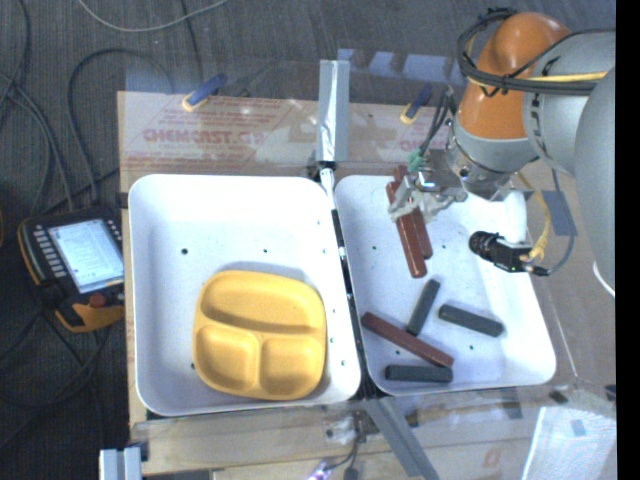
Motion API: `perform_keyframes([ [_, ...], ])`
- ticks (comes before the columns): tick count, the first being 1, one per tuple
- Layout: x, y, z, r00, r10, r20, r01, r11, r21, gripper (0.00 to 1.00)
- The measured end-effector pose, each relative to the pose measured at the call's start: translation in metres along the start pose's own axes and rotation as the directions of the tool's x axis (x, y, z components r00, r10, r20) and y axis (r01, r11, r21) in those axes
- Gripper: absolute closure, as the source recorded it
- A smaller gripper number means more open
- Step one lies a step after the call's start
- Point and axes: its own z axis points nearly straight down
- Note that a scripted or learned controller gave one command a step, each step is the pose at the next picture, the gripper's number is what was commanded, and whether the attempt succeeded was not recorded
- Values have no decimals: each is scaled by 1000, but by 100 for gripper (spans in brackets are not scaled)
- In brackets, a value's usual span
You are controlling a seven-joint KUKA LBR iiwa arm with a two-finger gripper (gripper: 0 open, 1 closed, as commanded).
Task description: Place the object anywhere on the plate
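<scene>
Plate [262, 334], yellow with three sections, sits in the left bin [160, 268] on my screen. Over in the right bin [520, 363] I see a brown stick [414, 242] at the back, with the gripper [418, 196] right over its upper end; I cannot tell whether the fingers are closed on it. Nearer the front lie another brown bar [406, 339] and three dark grey blocks [470, 319].

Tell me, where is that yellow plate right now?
The yellow plate lies in the left bin, toward its front, near the wall it shares with the right bin, where the dark bars lie.
</scene>
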Motion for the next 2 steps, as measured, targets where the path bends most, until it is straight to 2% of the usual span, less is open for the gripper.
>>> perform_keyframes([
  [1, 70, -72, 34, 998, 62, -1, -62, 998, 3, 100],
  [2, 155, -108, 33, 990, -141, -1, 141, 990, 2, 100],
])
